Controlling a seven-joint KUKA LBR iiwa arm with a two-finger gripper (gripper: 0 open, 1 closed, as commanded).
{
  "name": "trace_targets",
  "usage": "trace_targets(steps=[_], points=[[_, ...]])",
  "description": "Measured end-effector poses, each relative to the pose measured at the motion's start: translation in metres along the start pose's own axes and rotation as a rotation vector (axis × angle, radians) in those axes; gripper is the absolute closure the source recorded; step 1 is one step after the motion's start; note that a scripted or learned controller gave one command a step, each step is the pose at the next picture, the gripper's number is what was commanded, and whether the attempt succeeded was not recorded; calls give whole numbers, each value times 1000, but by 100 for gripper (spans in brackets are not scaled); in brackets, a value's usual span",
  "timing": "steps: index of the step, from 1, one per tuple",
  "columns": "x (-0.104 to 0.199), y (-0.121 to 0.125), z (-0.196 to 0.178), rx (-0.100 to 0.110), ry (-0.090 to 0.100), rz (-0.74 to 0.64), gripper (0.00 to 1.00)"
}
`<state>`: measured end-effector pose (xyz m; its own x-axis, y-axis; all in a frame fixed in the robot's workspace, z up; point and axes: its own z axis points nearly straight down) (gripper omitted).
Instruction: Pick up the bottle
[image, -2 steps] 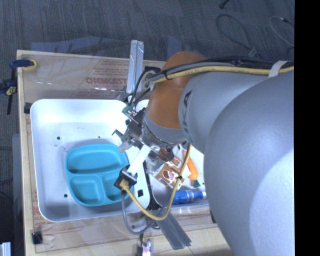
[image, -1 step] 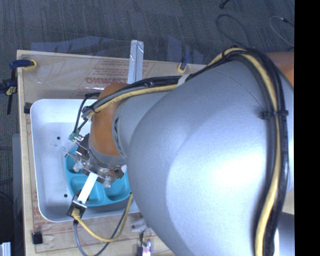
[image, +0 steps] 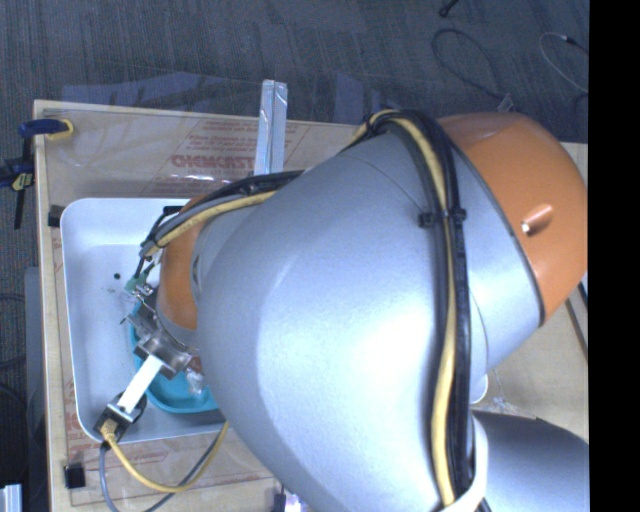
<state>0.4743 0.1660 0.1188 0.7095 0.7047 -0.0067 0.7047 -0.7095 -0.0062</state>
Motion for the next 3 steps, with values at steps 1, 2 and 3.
trace_targets(steps=[1,2,3], points=[[-16,17,-49,0,2,168,0],[47,-24,-112,-1,1,-64,0],[47,-26,-120,5,-7,-75,100]])
